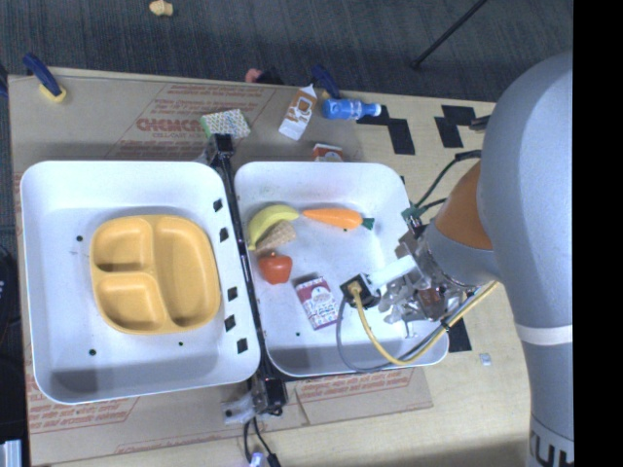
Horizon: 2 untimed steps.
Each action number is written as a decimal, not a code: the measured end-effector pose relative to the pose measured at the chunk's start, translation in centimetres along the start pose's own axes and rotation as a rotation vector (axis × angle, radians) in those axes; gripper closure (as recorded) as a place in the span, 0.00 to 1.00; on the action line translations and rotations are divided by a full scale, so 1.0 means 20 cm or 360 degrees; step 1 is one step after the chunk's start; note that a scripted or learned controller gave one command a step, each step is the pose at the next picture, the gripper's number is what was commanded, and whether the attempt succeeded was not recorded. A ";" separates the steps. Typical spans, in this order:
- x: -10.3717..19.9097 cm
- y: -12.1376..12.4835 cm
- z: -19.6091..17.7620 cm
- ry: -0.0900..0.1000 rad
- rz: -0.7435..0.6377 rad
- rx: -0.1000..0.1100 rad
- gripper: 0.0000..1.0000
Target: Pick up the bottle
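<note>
Bottle (350, 110), blue with a pale cap end, lies on its side on the cardboard bench top (146, 115), outside the right bin (292, 353) and just beyond that bin's far rim. Inside the right bin, a banana (263, 224) lies near its left wall with a carrot (336, 219) beside it toward the middle, a small red fruit (275, 267) just below the banana, and a red-and-white packet (317, 302) nearer the bin's centre. The gripper (414, 300) sits low over the right bin's right side, well apart from the bottle, with a yellow cable (375, 339) looping beneath it; whether it is clenched or released cannot be told, and nothing is seen grasped. Left of the right bin, the left bin (49, 358) holds a yellow divided tray (154, 272)
</note>
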<state>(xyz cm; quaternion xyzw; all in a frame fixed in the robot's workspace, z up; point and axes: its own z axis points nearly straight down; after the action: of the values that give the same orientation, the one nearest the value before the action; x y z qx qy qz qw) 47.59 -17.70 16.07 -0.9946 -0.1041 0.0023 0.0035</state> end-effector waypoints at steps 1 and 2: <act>0.00 0.00 -0.05 -0.0003 -0.0013 0.0008 1.00; -0.04 0.16 -0.12 0.0002 0.0004 -0.0004 1.00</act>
<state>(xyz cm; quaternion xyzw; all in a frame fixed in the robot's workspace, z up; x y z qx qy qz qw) 47.59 -21.06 18.54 -0.9947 -0.1030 0.0016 0.0024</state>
